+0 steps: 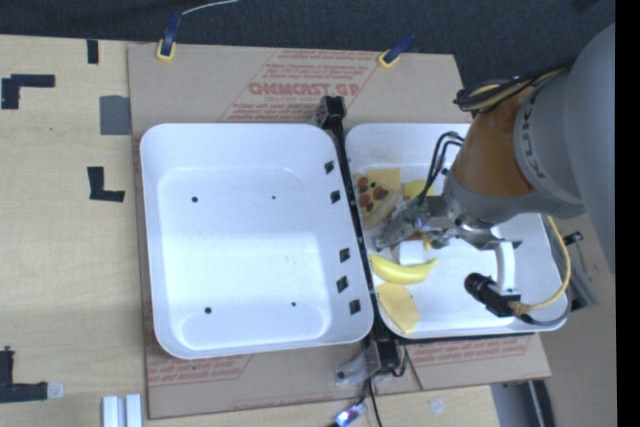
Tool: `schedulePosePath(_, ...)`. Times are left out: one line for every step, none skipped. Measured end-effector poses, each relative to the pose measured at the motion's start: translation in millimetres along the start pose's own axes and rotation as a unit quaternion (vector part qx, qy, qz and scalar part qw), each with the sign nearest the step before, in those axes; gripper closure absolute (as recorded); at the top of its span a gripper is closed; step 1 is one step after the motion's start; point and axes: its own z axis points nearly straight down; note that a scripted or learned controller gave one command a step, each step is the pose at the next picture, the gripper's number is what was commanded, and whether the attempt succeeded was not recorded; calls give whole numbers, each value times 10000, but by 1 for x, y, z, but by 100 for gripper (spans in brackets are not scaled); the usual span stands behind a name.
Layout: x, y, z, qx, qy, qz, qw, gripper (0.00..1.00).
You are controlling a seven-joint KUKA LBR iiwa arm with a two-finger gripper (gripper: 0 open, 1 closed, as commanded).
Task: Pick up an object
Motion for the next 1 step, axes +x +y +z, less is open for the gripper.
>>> schedulePosePath(14, 39, -2, -16, -3, -7, 10000, 0)
